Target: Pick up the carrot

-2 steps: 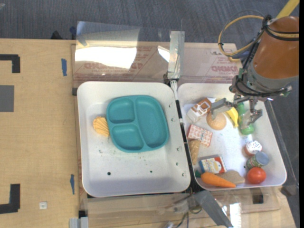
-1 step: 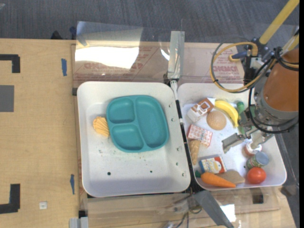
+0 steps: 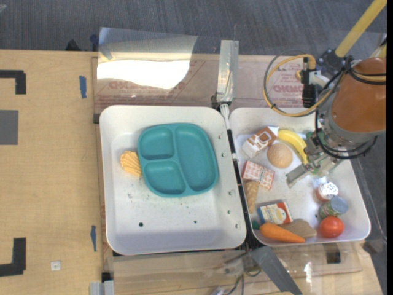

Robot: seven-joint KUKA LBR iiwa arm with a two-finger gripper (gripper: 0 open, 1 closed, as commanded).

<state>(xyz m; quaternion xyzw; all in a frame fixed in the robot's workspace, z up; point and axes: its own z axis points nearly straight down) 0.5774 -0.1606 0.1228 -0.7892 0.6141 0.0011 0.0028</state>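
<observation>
The carrot lies on its side along the near wall of the right bin, thick end to the left and taper running right toward a tomato. It touches or nearly touches a tan, flattish item just behind its tip, and a small printed carton sits just behind its thick end. Its surface appears smooth, hard and plastic-like, a plain orange cone; in my judgement it would roll or skid along the wall if pressed off-centre.

The pincer sits over the middle of the right bin, below the arm's orange band, near a round tan ball and a banana. It is well apart from the carrot. Nothing is visible between its fingers; whether they stand parted or closed cannot be told from this slant.

The right bin is crowded with mixed shapes: boxy cartons, a patterned wrapper, rounded fruit. This crowding leaves little side clearance at the carrot. A grasp across its thick end, fingers spanning front to back, looks the likelier option, though the bin wall obstructs the near finger.

The left bin holds a teal compartment tray, glossy and moulded, with a ribbed yellow shell-shaped piece touching its left edge. The worktop is bare board.

The pick is judged not yet begun.
</observation>
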